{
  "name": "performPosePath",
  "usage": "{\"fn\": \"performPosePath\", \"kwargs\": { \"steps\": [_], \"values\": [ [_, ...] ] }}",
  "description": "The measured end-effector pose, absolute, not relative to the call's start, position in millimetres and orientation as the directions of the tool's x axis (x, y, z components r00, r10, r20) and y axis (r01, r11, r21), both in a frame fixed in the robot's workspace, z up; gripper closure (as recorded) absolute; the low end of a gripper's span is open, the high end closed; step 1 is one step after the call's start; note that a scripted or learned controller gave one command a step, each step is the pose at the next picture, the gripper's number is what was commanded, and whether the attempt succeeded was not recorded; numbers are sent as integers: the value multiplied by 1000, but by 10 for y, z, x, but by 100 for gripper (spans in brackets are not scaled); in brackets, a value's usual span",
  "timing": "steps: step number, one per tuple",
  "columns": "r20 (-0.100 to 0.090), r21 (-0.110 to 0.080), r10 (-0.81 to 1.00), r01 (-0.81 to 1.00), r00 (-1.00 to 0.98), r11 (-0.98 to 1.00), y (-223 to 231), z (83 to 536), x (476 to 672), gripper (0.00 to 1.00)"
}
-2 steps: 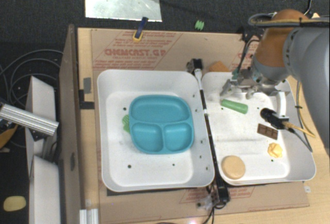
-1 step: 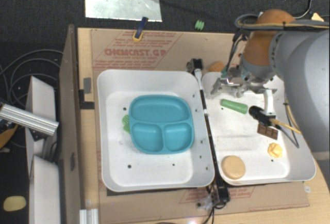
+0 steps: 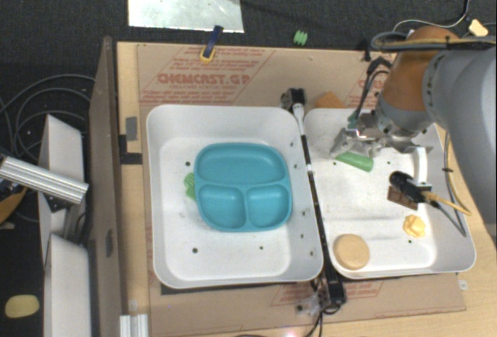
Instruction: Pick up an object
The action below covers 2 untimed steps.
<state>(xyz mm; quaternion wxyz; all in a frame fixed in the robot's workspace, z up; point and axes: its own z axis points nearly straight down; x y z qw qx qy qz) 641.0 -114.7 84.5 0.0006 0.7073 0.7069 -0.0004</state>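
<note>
Tool (image 3: 351,143) above green block (image 3: 355,161), block's long axis slanting down-right

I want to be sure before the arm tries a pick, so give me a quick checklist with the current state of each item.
1. Gripper over the right bin: ok.
2. Green block right by the gripper, a likely target: ok.
3. Jaws open or shut: cannot tell.
4. Anything held already: cannot tell.
5. Tan round piece and yellow piece lie apart from the gripper: ok.
6. Blue divided tray sits in the left bin, away from the arm: ok.
</note>
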Motion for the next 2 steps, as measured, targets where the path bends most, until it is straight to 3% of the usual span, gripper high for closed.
{"fn": "performPosePath", "kwargs": {
  "steps": [1,2],
  "values": [
    [-5,13,1000,1000,0,0,-1494,1718,6697,0],
    [2,-5,1000,1000,0,0,-1278,803,6108,0]
  ]
}}
